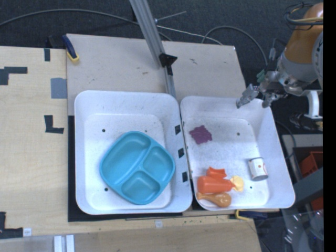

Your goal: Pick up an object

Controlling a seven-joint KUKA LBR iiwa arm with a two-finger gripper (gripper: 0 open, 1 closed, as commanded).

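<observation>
While the end effector (255, 95) hangs spread and empty, a small silver can (257, 168) on its side

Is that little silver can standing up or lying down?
Lying down: the can rests on its side in the right bin, round end facing sideways.

The right bin (273, 140) lies open through its middle and far half, save a purple piece (200, 134). Toys (215, 185) crowd its near edge; a can (256, 168) stands near the right wall.
</observation>
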